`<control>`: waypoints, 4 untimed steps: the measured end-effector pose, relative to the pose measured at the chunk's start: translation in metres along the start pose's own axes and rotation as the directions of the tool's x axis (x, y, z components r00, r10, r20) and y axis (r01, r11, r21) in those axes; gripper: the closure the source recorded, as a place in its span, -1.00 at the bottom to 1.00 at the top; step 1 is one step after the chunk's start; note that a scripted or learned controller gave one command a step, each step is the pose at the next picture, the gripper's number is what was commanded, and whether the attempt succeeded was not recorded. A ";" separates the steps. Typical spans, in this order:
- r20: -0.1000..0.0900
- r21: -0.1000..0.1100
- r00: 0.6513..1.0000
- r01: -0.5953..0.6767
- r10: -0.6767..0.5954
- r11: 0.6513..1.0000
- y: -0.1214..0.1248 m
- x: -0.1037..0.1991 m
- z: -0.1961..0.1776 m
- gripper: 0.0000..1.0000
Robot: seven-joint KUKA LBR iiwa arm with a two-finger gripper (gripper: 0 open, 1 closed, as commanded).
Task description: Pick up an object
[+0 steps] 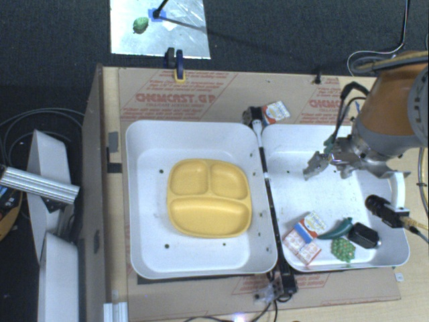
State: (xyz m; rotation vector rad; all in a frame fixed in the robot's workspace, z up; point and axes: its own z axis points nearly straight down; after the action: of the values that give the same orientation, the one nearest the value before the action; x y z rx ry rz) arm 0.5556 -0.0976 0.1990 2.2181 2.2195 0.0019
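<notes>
Red-and-white carton lies in the right bin's near-left corner, beside a green piece and a black piece. The gripper, fingers spread and empty, hovers mid-bin: approach step. Next it likely must travel toward that corner and descend.

The yellow tray sits square in the left bin. Over in the right bin, the tool hangs above bare white floor, nothing between its spread fingers. The small box (red, white, blue) lies below it, the green piece beside.
</notes>
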 end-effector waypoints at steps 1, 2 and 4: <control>-0.003 0.002 1.000 0.004 -0.004 1.000 0.033 0.072 0.015 -1.00; -0.001 0.002 1.000 0.001 -0.001 1.000 0.023 0.031 0.015 -1.00; -0.001 0.000 1.000 0.004 -0.004 1.000 0.113 -0.001 0.114 -1.00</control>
State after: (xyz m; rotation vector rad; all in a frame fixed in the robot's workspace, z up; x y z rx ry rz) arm 0.6694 -0.0988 0.0852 2.2143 2.2248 0.0032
